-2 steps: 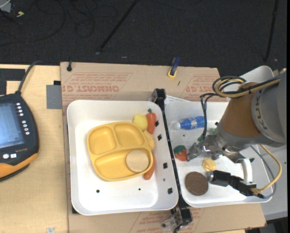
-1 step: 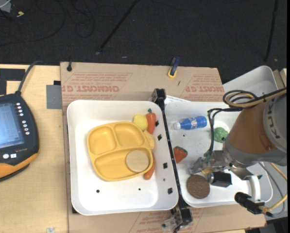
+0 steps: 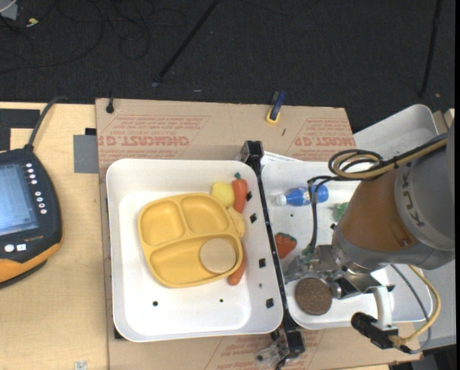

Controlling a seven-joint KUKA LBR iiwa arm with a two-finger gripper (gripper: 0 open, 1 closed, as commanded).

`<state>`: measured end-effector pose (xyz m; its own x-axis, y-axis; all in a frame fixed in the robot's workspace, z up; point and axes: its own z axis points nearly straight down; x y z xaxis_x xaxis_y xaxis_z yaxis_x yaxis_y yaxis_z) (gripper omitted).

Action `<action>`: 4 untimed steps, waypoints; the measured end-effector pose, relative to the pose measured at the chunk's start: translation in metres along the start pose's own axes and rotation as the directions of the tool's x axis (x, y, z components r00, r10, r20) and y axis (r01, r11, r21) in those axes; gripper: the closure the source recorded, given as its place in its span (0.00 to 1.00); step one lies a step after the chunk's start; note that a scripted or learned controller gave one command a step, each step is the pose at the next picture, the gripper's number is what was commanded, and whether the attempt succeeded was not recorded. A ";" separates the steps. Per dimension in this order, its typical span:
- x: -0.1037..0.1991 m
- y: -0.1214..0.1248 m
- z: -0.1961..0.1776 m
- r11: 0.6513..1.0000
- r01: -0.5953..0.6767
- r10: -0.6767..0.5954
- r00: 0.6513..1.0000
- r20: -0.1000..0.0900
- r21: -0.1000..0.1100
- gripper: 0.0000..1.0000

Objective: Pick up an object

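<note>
My gripper (image 3: 324,267) is low in the right bin (image 3: 291,220), under the grey and orange wrist, which hides most of it. Just below and left of it lies a brown round disc (image 3: 313,295). A red toy food piece (image 3: 285,244) lies to its left, near the bin's left wall. A blue and white bottle (image 3: 297,197) lies at the back of that bin, with a small green piece (image 3: 341,206) to its right. I see nothing between the gripper's parts that show.
The left bin (image 3: 137,314) holds a yellow divided tray (image 3: 172,222) with a tan disc (image 3: 218,255) on it. A yellow fruit (image 3: 223,194), an orange carrot (image 3: 240,193) and a red sausage (image 3: 237,272) lie along the tray's right side. A control tablet (image 3: 14,206) sits far left.
</note>
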<state>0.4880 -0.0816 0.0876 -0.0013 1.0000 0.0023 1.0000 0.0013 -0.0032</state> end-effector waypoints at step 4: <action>0.095 -0.013 -0.251 1.000 0.001 -0.001 1.000 0.002 -0.005 1.00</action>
